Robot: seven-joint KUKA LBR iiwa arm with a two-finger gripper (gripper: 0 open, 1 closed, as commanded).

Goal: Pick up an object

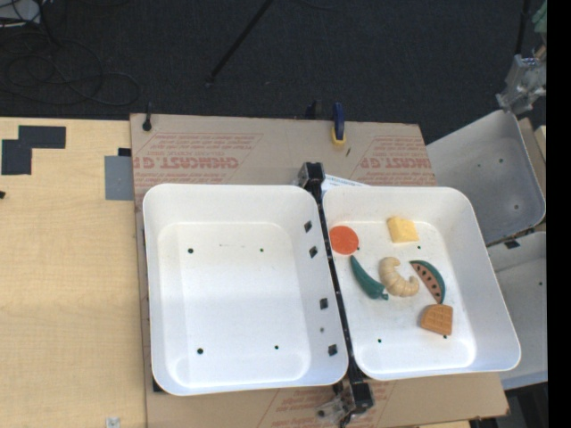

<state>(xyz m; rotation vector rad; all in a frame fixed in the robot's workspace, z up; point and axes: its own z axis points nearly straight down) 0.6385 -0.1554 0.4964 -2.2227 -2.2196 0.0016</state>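
Note:
The right white bin (482,239) holds several small toy pieces. A round red disc (343,239) lies near its left wall. At the back there is a yellow block (402,230). A curved teal piece (366,280) lies beside a beige curled piece (398,276). Right of those lies a watermelon slice (428,280). An orange-brown square piece (436,319) sits closest to the front.
The left white bin (152,266) touches the right bin along a shared middle wall with black clips (323,303). Both rest on a cardboard sheet (223,150), which a blue clamp (338,123) pins at the back. A grey metal plate (495,172) leans at the right.

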